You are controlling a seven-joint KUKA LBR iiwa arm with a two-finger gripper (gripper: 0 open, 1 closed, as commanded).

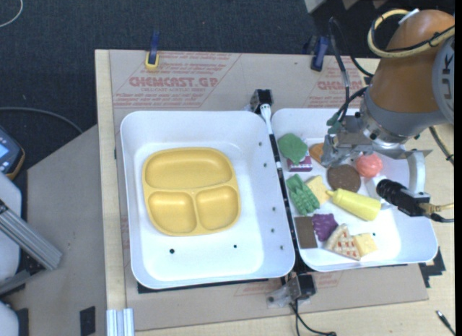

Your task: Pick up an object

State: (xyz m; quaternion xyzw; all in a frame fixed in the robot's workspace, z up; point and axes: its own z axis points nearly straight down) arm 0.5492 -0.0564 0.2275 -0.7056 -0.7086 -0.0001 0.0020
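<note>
Roughly: L bin (141, 255) holds yellow divided plate (191, 190); R bin (413, 244) packed w/ toy foods (354, 203). Gripper (336, 151) hangs over R bin's far side, near brown disc (343, 178) & pink ball (369, 165); can't tell if open or gripping anything.

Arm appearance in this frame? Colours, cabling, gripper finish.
The arm is grey with a glossy, rounded orange band above the wrist. Dark lettering shows cut off at its right edge. A yellow cable loops over the orange section, and thin dark cables run down toward the gripper, which is bare grey metal, blocky and angular.
</note>
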